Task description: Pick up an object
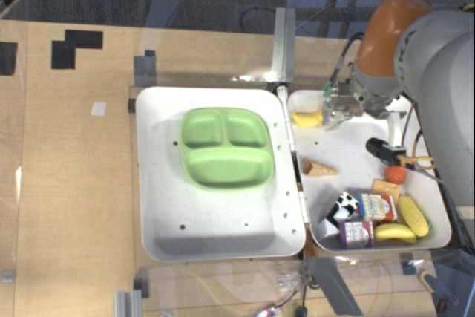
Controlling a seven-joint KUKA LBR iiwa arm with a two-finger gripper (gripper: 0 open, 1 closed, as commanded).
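Tool [333,115] low over the upper left part of the right bin [442,237], at centre right of frame; cannot tell whether it is wide or narrow, nothing seen held. Yellow piece [306,118] lies just left of the tool, close to the bin's left wall; contact cannot be told.

Below it, a tan cone-shaped piece [319,169] lies on its side, apart from the rest. The other pickable things are bunched in the lower right of this bin: small red ball [397,175], tan block [385,189], corn cob [413,215], banana [394,233], red and white carton [377,207], purple can [357,234], black and white checkered item [344,206]. Most touch or lean on their neighbours. Print on the carton and can is too small to read.

Left bin [148,234] holds a green divided plate [225,146] with three compartments, flat, at mid-bin.

Open floor in the right bin's middle, between the cone and the tool. Bins meet at a shared edge. Tabletop [67,182] at left is bare wood with black marks [74,47] at upper left.
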